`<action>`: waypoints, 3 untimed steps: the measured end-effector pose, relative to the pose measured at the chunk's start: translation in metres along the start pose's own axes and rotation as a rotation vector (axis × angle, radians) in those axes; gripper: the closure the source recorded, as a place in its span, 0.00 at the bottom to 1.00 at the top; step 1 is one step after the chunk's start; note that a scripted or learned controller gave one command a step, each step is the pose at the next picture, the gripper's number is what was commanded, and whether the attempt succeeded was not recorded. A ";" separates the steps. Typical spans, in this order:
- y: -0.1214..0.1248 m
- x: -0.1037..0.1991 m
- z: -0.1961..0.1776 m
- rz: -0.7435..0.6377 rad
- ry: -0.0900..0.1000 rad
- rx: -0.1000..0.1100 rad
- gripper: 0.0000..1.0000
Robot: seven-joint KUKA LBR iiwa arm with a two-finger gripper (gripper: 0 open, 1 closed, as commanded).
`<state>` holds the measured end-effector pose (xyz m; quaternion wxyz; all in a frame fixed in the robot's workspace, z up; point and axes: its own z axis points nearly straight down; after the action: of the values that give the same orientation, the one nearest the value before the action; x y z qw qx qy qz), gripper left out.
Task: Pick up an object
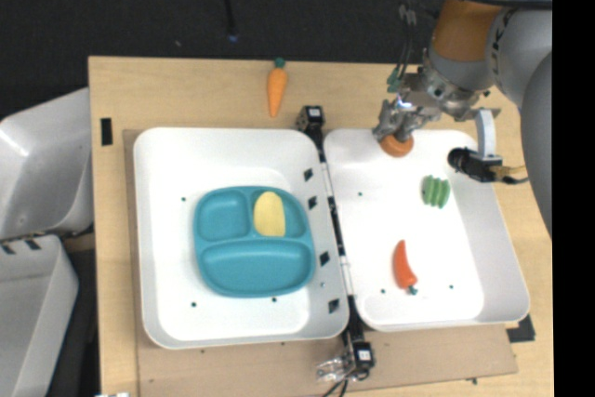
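pincer point(398, 127) over orange piece point(398, 145) in right bin point(465, 293)

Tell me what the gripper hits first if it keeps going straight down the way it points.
Most likely the small orange object right beneath the gripper, near the far edge of the right bin. They look very close or touching, though depth is hard to judge from this slanted view.

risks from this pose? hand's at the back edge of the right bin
1. The hand sits over a small orange object close to the right bin's back wall; a finger could strike the wall.
2. The object is partly hidden, so the grasp may be off-centre and slip when lifted.
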<state>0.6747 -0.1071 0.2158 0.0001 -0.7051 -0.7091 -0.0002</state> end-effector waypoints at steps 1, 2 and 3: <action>-0.026 0.049 -0.014 0.000 0.001 0.001 1.00; -0.044 0.095 -0.026 0.000 0.001 0.001 1.00; -0.059 0.146 -0.018 0.000 0.000 0.002 1.00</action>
<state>0.6150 0.0384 0.2342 0.0008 -0.7051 -0.7091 0.0008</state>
